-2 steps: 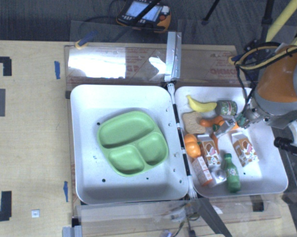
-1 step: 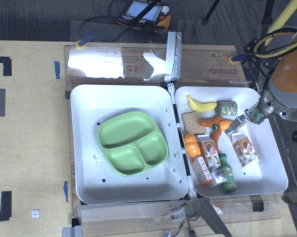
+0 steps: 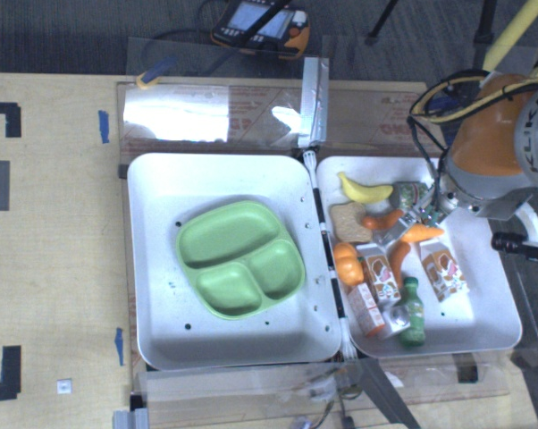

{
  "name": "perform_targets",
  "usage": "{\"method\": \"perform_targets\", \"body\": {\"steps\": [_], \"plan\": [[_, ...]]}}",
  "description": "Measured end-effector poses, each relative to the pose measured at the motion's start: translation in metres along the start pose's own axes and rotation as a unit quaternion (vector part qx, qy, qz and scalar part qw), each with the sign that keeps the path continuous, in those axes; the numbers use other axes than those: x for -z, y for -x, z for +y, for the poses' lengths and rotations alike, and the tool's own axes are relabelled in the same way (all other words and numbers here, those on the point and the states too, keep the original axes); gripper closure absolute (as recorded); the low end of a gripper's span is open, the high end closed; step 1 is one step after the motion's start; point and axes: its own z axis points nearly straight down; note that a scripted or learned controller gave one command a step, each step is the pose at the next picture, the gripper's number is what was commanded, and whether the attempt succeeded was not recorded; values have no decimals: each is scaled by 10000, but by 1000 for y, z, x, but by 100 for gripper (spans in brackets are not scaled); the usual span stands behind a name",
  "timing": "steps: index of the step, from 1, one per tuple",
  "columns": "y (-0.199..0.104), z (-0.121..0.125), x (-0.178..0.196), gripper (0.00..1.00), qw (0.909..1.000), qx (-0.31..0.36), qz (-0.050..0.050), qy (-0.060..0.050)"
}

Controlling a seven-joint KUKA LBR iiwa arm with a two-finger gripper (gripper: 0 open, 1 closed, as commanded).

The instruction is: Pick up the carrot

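Crowded beside the banana (image 3: 365, 189) in the right bin (image 3: 492, 320), the carrot (image 3: 421, 234) sits under the gripper (image 3: 423, 211), so its jaws, whose state I cannot tell, risk snagging a neighbouring packet (image 3: 442, 273) instead.

I have two bins side by side on the table (image 3: 54, 239). The left bin (image 3: 153, 195) holds a divided plate (image 3: 240, 259) near its middle. The right bin (image 3: 492, 320) is crowded: a banana (image 3: 365, 189) toward the back, the carrot (image 3: 421, 234) just beside the end effector (image 3: 421, 211), a bottle (image 3: 412, 311) at the front, a carton (image 3: 442, 272) right of it.
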Motion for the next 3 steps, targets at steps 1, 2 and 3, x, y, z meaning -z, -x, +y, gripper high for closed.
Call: {"method": "perform_targets", "body": {"steps": [1, 2, 3], "plan": [[1, 1, 11, 100, 10000, -6, -18, 24], [1, 1, 11, 0, 10000, -5, -18, 23], [-22, -90, -7, 0, 9919, -1273, -5, 3]]}}
